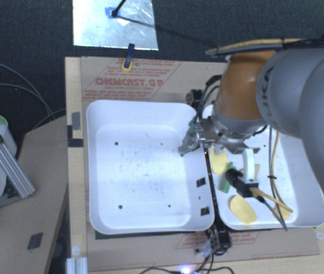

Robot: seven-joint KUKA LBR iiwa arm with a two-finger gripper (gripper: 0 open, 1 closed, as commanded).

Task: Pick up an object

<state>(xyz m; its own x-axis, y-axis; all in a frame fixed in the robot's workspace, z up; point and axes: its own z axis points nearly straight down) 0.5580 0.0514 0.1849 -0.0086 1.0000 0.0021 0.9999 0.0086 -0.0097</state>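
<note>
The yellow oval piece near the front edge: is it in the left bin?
No, the yellow oval piece lies on the floor of the right bin.

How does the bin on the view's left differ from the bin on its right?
The left-side bin shows a bare floor with a few dark specks; the right-side bin holds yellow pieces and a green piece. The left-side bin is almost fully in sight; the arm covers part of the right-side bin. Both are white and shallow.

Bright, even light; slightly soft focus
</note>
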